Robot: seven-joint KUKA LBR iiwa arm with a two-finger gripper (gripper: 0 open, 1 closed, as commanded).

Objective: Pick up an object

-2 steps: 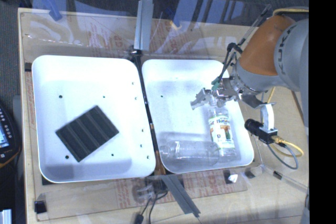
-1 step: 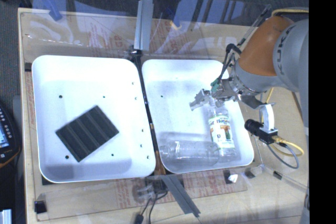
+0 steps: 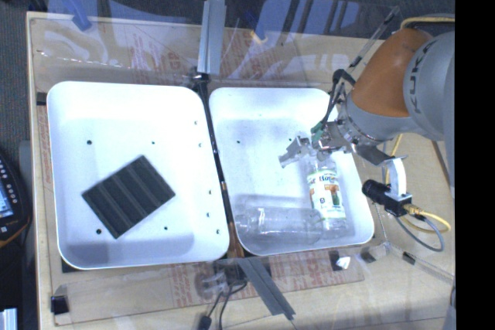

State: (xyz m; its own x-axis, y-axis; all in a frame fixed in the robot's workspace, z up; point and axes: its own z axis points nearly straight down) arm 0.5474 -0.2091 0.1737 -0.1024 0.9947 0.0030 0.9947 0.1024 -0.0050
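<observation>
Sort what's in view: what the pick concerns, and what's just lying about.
In play: gripper; small labelled bottle just below it; clear plastic bottle lying in the same right bin.
Lying about: dark ribbed slab in the left bin.

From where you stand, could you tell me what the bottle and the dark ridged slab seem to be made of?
The bottle looks like clear glossy plastic: the bin floor shows through it, and a printed label wraps it. The dark ridged slab looks matte, perhaps rubber or foam: no glare, with parallel grooves. I cannot be sure which.
</observation>
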